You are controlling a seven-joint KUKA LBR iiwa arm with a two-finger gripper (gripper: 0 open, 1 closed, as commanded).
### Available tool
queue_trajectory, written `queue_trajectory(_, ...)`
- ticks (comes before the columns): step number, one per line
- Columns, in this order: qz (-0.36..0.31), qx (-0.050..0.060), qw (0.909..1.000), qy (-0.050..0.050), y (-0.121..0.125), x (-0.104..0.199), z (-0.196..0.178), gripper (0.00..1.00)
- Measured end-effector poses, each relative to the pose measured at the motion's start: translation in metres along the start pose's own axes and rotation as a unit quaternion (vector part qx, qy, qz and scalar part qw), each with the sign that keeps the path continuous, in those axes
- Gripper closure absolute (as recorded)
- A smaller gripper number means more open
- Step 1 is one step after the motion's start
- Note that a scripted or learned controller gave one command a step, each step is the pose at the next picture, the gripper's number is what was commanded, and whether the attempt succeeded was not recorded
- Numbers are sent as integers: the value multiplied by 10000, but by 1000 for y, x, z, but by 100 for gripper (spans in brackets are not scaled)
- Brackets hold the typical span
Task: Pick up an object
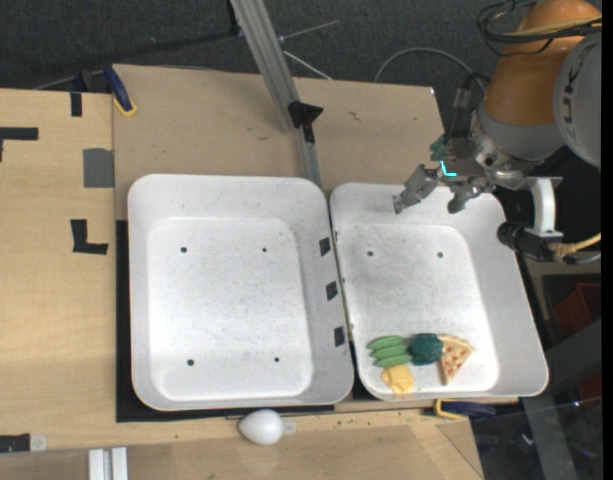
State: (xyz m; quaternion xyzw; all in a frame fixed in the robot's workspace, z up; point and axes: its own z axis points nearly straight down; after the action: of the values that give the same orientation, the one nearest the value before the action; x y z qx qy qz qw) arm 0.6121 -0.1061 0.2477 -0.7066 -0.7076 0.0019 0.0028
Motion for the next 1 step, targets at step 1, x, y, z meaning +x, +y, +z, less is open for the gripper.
queue_trajectory(1,-6,-24,10000,-5,1,0,-3,0)
